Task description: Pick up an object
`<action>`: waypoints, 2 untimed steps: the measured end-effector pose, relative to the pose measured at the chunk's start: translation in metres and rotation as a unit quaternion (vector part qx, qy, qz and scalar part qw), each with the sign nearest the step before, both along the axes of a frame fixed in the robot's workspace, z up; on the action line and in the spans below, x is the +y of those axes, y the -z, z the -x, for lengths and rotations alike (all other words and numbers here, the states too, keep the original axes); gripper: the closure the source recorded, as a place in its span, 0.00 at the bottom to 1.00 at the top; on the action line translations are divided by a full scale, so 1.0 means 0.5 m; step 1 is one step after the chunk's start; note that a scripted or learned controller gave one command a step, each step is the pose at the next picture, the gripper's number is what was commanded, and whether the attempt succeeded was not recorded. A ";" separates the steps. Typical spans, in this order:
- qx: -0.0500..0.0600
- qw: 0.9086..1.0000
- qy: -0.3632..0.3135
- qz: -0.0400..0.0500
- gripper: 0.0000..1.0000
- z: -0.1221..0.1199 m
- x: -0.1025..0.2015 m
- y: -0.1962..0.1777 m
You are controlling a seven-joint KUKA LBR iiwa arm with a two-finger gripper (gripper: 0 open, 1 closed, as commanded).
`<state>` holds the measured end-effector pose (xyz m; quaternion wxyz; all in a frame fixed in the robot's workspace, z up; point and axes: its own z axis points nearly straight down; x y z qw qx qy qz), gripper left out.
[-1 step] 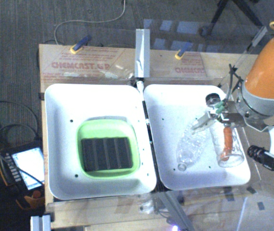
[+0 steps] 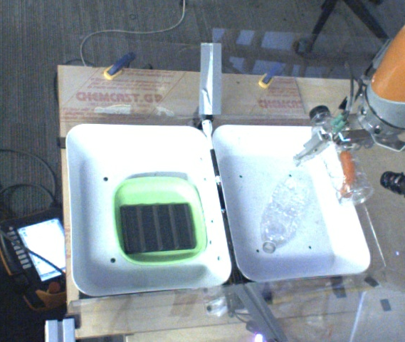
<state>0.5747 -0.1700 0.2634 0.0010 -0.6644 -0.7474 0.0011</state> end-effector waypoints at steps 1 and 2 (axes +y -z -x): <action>-0.001 1.000 -0.019 0.001 0.00 -0.047 -0.104 -0.005; 0.000 0.995 0.099 0.001 0.00 -0.014 -0.107 -0.200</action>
